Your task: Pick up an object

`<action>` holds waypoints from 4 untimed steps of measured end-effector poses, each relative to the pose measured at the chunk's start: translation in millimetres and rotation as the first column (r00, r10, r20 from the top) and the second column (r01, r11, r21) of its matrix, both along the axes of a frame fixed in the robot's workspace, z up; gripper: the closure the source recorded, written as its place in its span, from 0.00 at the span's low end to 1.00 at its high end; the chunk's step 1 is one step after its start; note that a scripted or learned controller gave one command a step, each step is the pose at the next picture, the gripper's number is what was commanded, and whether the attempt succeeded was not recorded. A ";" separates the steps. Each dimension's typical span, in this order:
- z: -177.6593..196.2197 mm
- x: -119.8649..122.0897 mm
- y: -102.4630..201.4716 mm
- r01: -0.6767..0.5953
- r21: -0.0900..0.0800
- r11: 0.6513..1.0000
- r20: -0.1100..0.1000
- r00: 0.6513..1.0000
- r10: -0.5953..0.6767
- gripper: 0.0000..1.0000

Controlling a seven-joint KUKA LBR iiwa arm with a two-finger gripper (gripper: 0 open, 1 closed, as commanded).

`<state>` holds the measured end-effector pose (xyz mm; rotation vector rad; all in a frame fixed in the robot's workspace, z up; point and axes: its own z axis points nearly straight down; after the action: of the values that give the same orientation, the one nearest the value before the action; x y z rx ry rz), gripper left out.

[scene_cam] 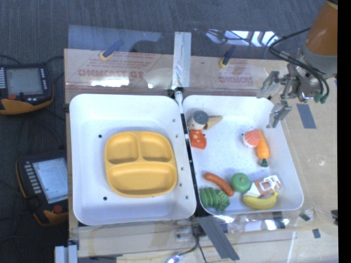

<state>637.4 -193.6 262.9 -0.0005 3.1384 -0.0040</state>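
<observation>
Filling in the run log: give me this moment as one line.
gripper: open, above right bin's far right corner, holding nothing | nearest: carrot | yellow tray in left bin | pick: not begun

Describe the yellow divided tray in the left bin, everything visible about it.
The yellow divided tray looks like smooth moulded plastic, a rounded rectangle with soft corners. Raised ridges split it into three compartments: two smaller ones along the far side and one long one along the near side. All three show bare yellow. It lies flat, right side up, near the middle of the left bin, resting on the bin's white floor, apart from the walls. Nothing else touches it.
</observation>
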 end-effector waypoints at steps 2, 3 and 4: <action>-172.5 -43.4 -29.7 0.007 -0.003 1.000 0.009 1.000 -0.007 0.00; -160.1 -40.7 -29.3 0.004 -0.010 1.000 0.016 1.000 -0.004 1.00; -168.7 -139.2 -20.7 -0.109 -0.008 0.994 0.017 0.994 0.109 1.00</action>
<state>498.1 -214.3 94.2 -0.1712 3.1157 -0.0152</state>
